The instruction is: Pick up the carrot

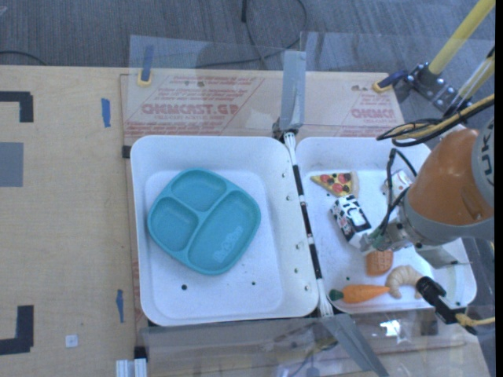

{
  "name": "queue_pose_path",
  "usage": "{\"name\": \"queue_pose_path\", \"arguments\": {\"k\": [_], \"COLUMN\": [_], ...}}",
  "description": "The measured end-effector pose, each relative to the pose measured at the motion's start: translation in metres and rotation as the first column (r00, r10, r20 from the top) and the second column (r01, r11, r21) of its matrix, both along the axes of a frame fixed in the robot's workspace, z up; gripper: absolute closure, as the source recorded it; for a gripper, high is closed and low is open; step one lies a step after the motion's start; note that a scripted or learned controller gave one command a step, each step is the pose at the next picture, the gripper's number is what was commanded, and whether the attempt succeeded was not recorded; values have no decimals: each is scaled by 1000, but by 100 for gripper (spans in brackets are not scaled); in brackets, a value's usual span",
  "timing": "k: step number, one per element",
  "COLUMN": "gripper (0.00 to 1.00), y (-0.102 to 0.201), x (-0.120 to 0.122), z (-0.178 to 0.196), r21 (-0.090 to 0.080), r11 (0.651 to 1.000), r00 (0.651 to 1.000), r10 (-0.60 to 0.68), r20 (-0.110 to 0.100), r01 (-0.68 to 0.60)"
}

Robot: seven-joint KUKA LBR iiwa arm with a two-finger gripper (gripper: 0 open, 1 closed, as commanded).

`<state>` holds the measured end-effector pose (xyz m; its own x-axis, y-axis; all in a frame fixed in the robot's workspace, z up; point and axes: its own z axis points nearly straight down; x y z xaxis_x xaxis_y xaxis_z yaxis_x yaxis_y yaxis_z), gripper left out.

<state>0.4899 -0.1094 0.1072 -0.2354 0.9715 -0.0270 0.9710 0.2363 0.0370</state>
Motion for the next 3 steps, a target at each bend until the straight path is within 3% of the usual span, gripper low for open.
{"name": "queue_pose_path", "arguments": {"k": [1,2,3], "gripper": [100,100,100], "y": [5,6,5], "x": [-3,-2,-4], "z": [-12,-14,-15], "r21": [13,26,31], "r11": [996,893,640], "r00": [996,894,641], "r10": [-91,-448,-767], "r20": [-12,-20,-24], "r01": [91,449,768]}}
